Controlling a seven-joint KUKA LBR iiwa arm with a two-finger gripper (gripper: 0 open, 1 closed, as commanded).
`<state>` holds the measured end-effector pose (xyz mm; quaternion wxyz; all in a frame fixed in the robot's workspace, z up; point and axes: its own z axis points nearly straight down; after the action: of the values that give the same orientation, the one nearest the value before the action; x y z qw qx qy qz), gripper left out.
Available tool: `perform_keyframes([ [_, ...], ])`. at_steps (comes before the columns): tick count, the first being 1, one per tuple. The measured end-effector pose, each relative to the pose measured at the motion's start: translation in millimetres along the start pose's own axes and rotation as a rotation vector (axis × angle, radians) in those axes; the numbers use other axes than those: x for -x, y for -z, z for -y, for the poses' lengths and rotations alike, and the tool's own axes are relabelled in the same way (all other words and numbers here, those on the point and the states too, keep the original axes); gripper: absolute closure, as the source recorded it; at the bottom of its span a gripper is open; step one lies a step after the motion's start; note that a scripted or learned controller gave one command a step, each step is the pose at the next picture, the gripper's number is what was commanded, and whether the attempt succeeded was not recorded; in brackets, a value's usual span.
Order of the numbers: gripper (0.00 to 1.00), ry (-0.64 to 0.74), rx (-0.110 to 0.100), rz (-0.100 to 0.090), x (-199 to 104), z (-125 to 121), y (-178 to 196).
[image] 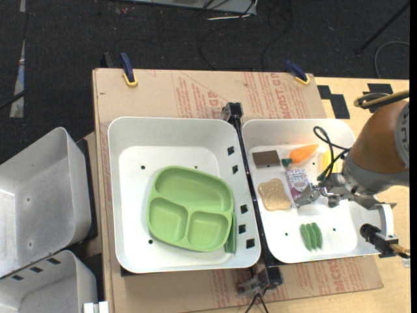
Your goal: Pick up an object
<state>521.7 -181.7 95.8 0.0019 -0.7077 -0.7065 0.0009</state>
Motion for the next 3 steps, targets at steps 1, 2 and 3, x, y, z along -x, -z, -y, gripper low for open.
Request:
perform_keyframes([
  [1,1.0,-0.001,0.005,0.001,0,-1,13],
  [2,1.0,0.005,0.009,0.003,-10,-6,68],
  [3,1.0,0.005,0.009,0.004,-4,-5,112],
])
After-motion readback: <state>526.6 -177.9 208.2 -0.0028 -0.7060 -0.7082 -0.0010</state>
